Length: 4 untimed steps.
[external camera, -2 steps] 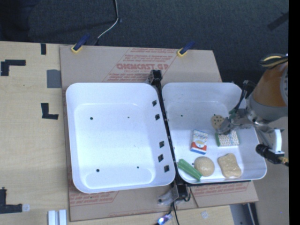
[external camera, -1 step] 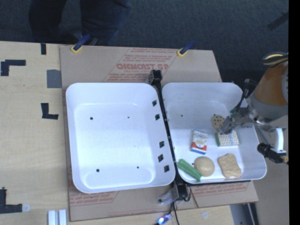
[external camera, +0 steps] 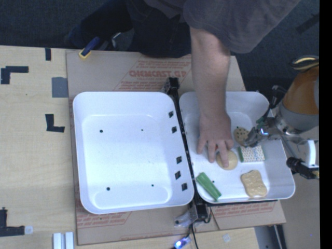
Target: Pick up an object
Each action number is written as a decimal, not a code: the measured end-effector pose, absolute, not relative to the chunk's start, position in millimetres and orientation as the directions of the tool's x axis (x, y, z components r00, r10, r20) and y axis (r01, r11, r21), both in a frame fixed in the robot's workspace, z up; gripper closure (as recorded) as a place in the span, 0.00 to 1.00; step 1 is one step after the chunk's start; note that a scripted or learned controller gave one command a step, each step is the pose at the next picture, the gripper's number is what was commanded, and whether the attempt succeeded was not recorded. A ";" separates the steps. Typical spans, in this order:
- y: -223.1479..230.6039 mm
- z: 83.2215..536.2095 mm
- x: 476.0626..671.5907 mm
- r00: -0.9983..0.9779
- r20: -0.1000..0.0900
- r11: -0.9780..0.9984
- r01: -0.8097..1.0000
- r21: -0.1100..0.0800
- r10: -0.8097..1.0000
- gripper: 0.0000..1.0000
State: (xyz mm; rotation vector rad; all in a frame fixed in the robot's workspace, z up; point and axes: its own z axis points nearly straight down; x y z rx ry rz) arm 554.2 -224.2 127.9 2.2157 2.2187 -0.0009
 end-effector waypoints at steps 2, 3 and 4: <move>-209.9 186.8 532.1 -0.001 0.000 0.001 1.000 -0.001 1.000 0.00; -156.1 90.7 533.3 -0.005 0.003 0.005 1.000 -0.005 1.000 0.00; -159.8 109.6 536.7 -0.002 0.000 0.002 1.000 0.006 1.000 1.00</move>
